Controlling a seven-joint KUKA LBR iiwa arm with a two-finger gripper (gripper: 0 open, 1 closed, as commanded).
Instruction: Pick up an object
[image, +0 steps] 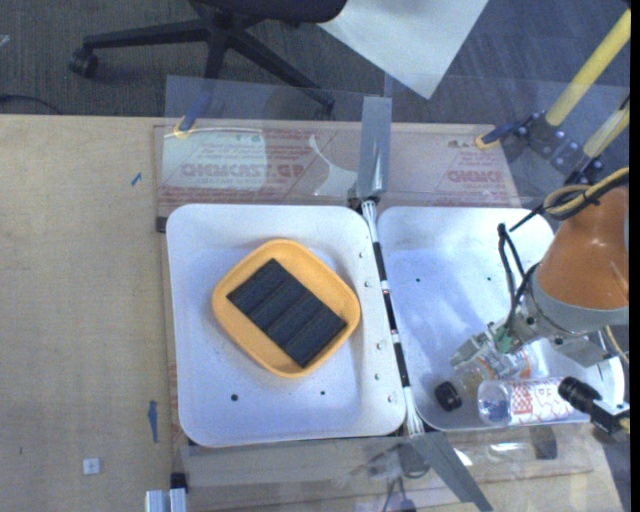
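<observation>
On tan bench, white bins.

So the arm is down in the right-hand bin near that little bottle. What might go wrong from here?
1. The plastic bottle lies on its side near the bin's front edge; being round, it may roll away from the gripper.
2. A small black object sits close beside the bottle and could get nudged or caught too.
3. The right bin wall is close, so the gripper might bump it.
</observation>
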